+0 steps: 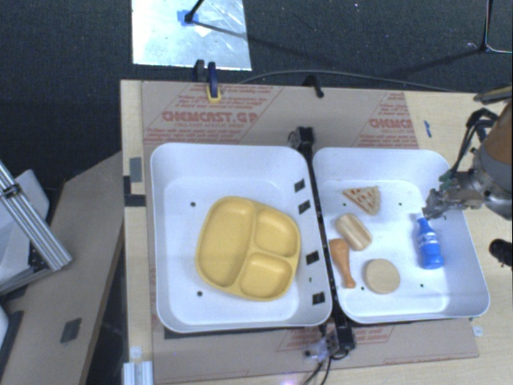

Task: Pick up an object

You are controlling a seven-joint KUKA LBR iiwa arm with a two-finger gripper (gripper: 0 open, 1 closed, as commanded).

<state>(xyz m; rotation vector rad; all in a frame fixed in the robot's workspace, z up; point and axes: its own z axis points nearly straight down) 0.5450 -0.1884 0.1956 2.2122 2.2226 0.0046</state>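
The blue bottle point(430, 244) lies in the right bin point(457, 299), right of the bread roll point(353, 231). The pincer point(439, 201) hovers just above the bottle's cap; whether it is clenched or released, I cannot tell.

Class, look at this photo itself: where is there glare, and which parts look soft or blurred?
Camera view: glare whitens the metal sheet on the dark floor; the white bins look bright and nearly shadowless; the gripper at the right edge, above the blue bottle, looks soft and poorly resolved.
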